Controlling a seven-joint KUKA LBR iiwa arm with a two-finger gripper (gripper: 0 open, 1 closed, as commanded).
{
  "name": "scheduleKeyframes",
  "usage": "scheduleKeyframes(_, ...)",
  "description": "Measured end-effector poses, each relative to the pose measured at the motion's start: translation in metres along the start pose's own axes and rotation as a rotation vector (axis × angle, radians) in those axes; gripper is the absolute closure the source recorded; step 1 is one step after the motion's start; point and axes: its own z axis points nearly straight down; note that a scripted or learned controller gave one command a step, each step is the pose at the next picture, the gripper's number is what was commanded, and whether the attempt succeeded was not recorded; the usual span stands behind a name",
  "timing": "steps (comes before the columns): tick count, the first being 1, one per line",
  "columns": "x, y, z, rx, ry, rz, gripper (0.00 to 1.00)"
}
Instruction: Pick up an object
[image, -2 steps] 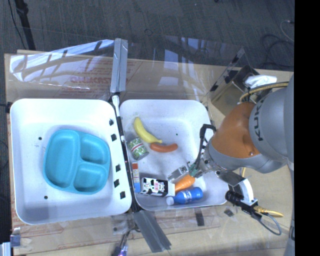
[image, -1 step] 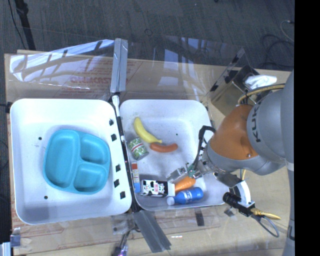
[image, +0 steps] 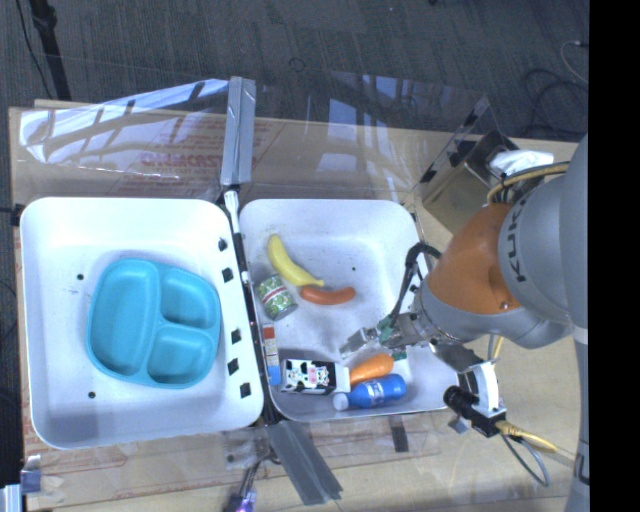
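The right bin (image: 330, 215) holds several small objects. A yellow banana (image: 288, 264) lies near its left wall, with a reddish sausage (image: 328, 294) just right of it and a small green-labelled can (image: 274, 296) below it. Along the front wall lie a cow-patterned carton (image: 308, 376), an orange carrot (image: 371, 366) and a blue bottle (image: 374, 391). My gripper (image: 372, 338) hangs low at the bin's right side, directly over the carrot's upper edge. Whether it touches the carrot is unclear. The grey arm with its orange band (image: 470, 270) reaches in from the right.
The left bin (image: 60, 230) contains a blue divided plate (image: 153, 320). A grey divider strip (image: 236, 130) runs back between the bins. A clear plastic sheet covers the bench behind them. Cables and a connector (image: 478, 395) hang off the wrist near the right bin's front corner.
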Motion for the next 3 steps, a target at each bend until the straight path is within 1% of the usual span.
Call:
scheduleKeyframes(1,0.010,0.001,0.018,0.001,0.003,-0.054,0.00)
scheduleKeyframes(2,0.024,0.062,-0.024,0.002,0.003,-0.030,0.00)
scheduleKeyframes(3,0.011,0.024,0.018,0.002,0.003,0.112,0.00)
